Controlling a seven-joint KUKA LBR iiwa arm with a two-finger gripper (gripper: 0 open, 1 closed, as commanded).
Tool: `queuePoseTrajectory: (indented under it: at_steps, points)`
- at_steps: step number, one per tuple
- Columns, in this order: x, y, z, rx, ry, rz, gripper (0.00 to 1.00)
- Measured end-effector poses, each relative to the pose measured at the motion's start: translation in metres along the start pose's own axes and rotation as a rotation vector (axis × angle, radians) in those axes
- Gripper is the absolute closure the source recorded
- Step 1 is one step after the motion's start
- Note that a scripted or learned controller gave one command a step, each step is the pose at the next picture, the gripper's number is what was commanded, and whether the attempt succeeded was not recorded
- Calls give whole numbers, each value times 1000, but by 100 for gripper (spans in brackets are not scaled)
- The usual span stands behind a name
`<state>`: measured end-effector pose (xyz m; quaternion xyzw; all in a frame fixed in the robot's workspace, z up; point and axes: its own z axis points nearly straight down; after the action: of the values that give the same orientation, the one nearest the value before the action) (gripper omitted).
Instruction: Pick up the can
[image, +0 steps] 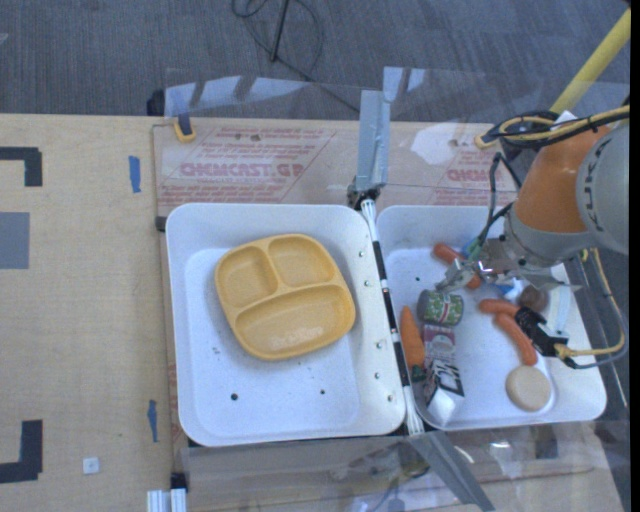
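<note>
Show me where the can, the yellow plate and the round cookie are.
can (441, 306), camera view, on its green side
plate (285, 296), camera view, on the divider ridge
cookie (528, 388), camera view, on its top face

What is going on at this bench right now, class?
A grey robot arm reaches in from the right over the right bin. Its gripper hangs just above and right of the can, which lies among carrots and a packet. The left bin holds a yellow divided plate.
</note>
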<state>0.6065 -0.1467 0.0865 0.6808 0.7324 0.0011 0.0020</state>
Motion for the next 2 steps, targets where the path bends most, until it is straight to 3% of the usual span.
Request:
queuePoseTrajectory:
  at_steps: [1, 2]
  points:
    - [55, -17, 0, 0, 3, 203, 0]
    - [104, 21, -97, 7, 0, 291, 0]
